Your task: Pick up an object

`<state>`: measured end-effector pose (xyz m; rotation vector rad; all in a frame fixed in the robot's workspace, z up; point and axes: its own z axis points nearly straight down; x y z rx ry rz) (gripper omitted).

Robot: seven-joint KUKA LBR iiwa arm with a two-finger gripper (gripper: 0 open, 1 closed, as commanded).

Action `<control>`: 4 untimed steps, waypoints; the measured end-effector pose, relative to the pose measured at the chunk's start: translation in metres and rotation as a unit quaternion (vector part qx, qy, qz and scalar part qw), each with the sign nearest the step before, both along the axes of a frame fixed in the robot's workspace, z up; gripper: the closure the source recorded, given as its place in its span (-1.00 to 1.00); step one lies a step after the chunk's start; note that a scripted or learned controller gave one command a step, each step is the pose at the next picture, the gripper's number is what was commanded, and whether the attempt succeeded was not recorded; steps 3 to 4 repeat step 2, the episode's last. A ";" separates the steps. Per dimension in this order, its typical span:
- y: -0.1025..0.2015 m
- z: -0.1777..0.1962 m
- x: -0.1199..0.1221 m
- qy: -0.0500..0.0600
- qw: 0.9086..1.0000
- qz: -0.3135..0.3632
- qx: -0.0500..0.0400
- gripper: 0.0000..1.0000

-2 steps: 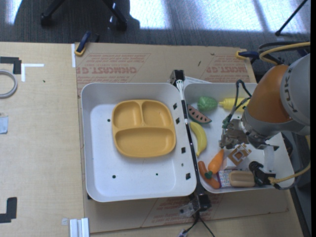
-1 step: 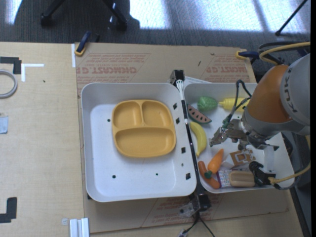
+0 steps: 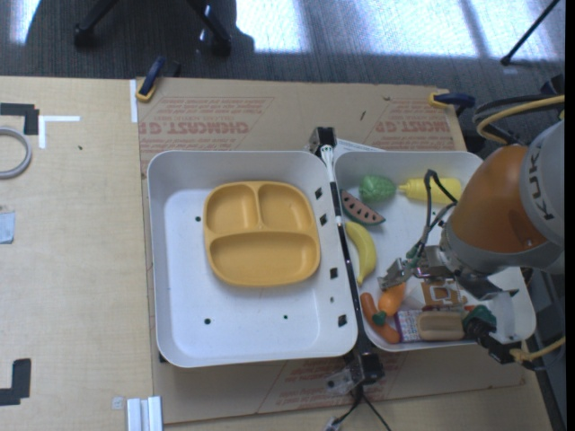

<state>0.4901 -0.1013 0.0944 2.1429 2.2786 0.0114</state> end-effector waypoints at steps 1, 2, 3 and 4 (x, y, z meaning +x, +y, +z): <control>0.000 0.010 0.002 -0.002 1.000 -0.002 0.000 1.00; 0.068 0.098 -0.008 0.007 1.000 -0.022 0.002 1.00; 0.068 0.098 -0.008 0.007 1.000 -0.022 0.002 1.00; 0.068 0.098 -0.008 0.007 1.000 -0.022 0.002 1.00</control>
